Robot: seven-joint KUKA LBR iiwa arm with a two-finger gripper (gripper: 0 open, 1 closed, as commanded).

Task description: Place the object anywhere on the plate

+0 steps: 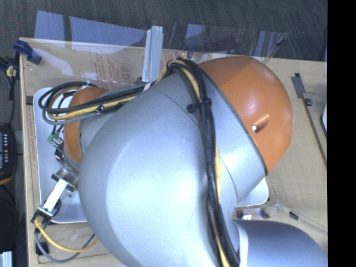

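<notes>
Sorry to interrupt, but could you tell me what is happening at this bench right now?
The grey arm with its orange band has reached in over the left white bin and blocks most of the camera's view. Black and yellow cables run along it. The wrist end sits low over that bin's left side. The plate and the object are hidden from here, so whether anything is being carried or has been placed cannot be told.

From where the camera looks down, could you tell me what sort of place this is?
Probably a robotics lab workcell: a grey arm with bundled cables leans over a shallow white bin on a wooden bench, with clear panels along the bench's far edge.
</notes>
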